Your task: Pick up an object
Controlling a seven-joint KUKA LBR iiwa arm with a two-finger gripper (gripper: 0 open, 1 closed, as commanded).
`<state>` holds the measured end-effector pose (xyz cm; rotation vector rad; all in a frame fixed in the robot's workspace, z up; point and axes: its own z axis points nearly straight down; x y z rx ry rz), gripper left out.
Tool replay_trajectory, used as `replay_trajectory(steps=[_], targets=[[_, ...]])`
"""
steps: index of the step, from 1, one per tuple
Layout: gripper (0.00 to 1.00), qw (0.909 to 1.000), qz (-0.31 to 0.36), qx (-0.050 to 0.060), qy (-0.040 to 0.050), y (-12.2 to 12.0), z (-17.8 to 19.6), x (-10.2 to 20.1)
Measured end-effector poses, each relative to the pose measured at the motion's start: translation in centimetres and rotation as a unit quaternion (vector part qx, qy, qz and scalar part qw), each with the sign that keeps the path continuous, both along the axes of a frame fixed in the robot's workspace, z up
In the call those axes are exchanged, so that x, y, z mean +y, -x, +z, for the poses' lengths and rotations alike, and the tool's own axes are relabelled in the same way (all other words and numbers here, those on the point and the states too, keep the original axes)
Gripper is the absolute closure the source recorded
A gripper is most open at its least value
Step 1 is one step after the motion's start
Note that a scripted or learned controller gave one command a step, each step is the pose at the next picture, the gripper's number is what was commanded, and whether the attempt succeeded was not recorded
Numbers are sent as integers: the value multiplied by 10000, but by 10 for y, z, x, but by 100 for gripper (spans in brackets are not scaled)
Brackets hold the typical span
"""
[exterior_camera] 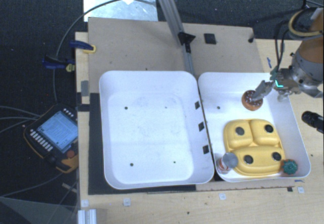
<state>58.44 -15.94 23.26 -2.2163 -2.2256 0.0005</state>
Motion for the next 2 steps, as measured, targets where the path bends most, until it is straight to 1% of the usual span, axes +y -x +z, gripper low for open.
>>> replay_trajectory(steps=[1,2], targets=[[0,10000,2,-13,3,-1,1,0],[0,10000,5,4,2,-1,-44,7]])
